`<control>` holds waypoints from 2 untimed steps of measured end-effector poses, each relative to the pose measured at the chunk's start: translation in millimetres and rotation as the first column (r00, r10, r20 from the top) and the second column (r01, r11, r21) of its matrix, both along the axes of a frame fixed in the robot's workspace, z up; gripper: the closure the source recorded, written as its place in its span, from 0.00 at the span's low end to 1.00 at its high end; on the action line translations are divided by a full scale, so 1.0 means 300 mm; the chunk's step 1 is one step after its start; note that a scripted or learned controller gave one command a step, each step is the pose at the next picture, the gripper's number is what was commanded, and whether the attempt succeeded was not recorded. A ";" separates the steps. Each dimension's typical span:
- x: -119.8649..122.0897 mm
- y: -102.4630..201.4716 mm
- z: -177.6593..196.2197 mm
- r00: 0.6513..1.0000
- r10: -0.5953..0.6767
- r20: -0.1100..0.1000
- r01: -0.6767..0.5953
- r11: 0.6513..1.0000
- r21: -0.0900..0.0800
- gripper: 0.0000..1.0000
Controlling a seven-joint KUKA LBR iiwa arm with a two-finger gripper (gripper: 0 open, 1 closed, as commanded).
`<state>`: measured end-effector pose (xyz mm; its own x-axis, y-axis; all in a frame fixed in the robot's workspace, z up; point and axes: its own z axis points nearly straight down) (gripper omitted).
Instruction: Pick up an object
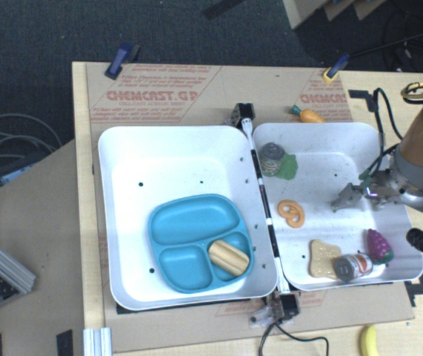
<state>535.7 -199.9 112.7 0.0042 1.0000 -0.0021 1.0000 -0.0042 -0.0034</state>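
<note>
My gripper (347, 197) hangs over the middle of the right bin (322, 136), reaching in from the right, with bare bin floor under its tip. A pretzel (291, 213) lies to its left, apart from it. Nearer the front edge lie a slice of toast (321, 256), a small bottle (353, 266) on its side and a purple bunch of grapes (378, 245). At the bin's back left a grey can (272, 156) sits against a green leaf-shaped piece (288, 167). I see nothing held at the gripper.
The left bin (122, 169) holds a blue sectioned tray (189, 232) with a bread roll (229, 256) in its right compartment. An orange carrot toy (309, 115) lies outside the bins at the back. Cables run by the right edge.
</note>
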 end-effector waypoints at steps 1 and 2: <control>0.305 0.056 0.266 1.000 0.006 0.008 -0.006 1.000 0.001 0.00; 0.255 0.262 0.244 1.000 0.006 0.002 -0.006 1.000 0.004 0.00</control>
<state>612.1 -121.2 185.8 -0.0014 1.0000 0.0018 1.0000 0.0014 -0.0010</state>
